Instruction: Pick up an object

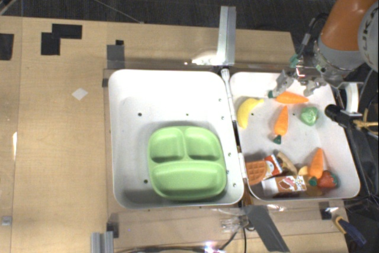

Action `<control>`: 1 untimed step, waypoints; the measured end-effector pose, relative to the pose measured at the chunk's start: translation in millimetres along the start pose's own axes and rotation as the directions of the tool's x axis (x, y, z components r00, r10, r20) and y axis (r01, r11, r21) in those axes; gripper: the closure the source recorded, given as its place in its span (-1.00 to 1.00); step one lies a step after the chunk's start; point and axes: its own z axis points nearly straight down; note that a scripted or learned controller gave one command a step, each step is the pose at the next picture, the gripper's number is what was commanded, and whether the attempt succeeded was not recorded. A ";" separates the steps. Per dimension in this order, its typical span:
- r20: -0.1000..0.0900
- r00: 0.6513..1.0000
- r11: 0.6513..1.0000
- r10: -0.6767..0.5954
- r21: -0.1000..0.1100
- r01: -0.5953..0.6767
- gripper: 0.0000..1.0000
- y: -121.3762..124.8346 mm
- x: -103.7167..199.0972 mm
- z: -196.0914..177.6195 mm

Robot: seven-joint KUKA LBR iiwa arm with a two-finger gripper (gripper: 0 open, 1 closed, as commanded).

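My gripper (295, 87) hangs over the far part of the right bin (349, 154), its two fingers spread apart and open. An orange carrot (292, 98) with a green tip lies crosswise right under the fingertips; I cannot tell whether they touch it. A second carrot (281, 121) lies just nearer, and a yellow banana (248, 110) rests to the left of it. A small green piece (308, 117) sits to the right of the gripper.
The right bin's near end holds a waffle (256, 172), a brown packet (289, 184), a third carrot (317, 163) and a red piece (327, 182). A green divided plate (186, 161) lies in the left bin (127, 127). A metal post (227, 32) stands behind the bins.
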 end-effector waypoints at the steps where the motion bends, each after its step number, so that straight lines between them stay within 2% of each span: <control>1: 0.009 1.000 1.000 -0.019 -0.022 0.019 -1.00 23.6 -18.0 87.9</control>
